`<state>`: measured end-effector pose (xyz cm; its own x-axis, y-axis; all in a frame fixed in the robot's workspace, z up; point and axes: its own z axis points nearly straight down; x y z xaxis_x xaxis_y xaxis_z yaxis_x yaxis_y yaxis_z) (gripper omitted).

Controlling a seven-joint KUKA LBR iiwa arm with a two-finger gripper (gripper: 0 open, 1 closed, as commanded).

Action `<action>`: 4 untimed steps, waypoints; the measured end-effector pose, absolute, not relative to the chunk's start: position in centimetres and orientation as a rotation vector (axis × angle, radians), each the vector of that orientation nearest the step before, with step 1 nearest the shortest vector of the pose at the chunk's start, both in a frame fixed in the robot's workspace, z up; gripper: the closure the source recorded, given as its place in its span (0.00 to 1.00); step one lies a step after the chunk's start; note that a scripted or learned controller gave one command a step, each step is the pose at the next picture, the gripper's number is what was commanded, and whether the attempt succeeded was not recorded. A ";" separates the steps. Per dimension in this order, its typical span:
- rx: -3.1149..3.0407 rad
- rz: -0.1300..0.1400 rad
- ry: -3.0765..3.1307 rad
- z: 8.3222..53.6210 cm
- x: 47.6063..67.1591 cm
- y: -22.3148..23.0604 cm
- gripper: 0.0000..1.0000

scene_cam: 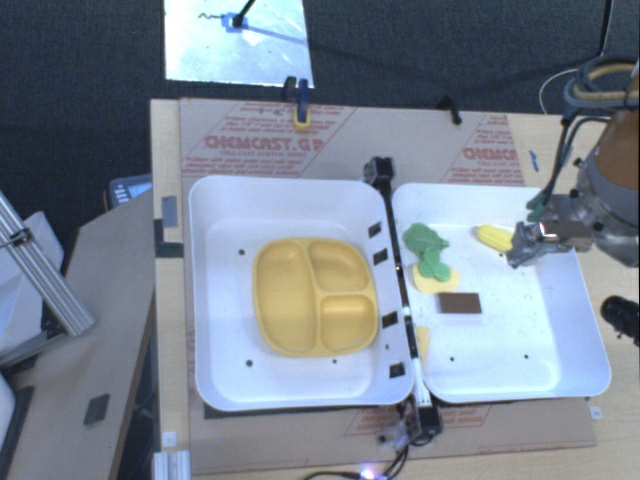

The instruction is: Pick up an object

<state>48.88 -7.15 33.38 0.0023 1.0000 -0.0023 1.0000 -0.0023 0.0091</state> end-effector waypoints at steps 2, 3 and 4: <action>2.210 0.009 2.208 51.9 48.7 -20.9 1.00; 2.220 -0.008 2.240 31.5 50.9 -13.4 1.00; 2.225 -0.001 2.211 32.7 48.5 -21.1 1.00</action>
